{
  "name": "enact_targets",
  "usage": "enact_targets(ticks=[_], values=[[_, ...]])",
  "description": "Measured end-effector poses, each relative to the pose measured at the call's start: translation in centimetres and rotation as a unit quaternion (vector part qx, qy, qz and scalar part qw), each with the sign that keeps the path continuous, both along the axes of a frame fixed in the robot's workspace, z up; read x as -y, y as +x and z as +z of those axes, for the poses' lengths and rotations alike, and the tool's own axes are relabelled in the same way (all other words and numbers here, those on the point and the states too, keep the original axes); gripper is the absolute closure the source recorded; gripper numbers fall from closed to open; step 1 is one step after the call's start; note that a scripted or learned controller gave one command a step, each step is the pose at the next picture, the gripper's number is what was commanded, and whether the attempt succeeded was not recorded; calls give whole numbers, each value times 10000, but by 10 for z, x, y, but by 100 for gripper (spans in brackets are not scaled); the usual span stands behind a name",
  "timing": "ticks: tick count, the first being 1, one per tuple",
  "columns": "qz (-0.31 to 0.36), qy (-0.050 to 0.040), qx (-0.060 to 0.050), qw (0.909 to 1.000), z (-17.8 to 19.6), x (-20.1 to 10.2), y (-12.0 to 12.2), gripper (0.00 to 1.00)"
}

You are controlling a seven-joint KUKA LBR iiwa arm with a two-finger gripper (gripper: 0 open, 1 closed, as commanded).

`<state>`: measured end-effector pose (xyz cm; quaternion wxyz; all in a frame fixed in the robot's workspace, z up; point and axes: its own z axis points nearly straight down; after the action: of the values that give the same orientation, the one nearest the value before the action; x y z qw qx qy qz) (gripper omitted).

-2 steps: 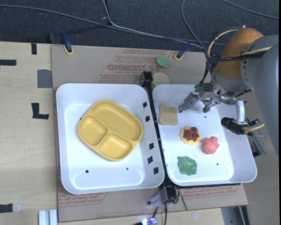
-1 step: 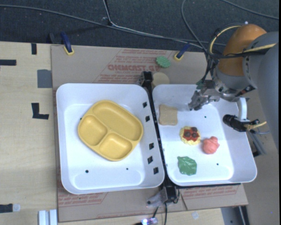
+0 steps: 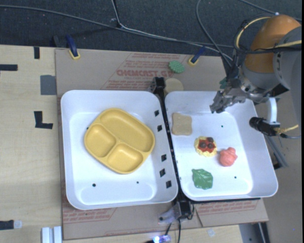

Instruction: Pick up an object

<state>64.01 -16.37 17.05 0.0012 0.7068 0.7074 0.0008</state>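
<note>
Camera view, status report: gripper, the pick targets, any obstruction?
Gripper over right bin's far edge, holding nothing. Bread slice, tart, strawberry, green leaf untouched. Nothing obstructing.

Glossy yellow plastic tray; smooth white plastic bins; matt cardboard sheet; pale counter, probably wood.

You're looking at a robotics lab: taped wooden bench, clamped cardboard sheet, loose cables, grey KUKA arm

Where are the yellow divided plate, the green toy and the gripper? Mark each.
yellow divided plate [image 3: 119,140]: camera view, middle ridge between compartments.
green toy [image 3: 202,178]: camera view, centre of its top.
gripper [image 3: 219,105]: camera view, between its fingertips.
</note>
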Motion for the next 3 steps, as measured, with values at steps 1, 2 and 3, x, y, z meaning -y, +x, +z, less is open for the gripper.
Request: enact_targets(ticks=[1,2,3], values=[[7,-5,14,10000,59,-1,10,100],[6,-5,12,10000,113,-2,11,100],[16,5,-20,10000,108,-43,-3,100]])
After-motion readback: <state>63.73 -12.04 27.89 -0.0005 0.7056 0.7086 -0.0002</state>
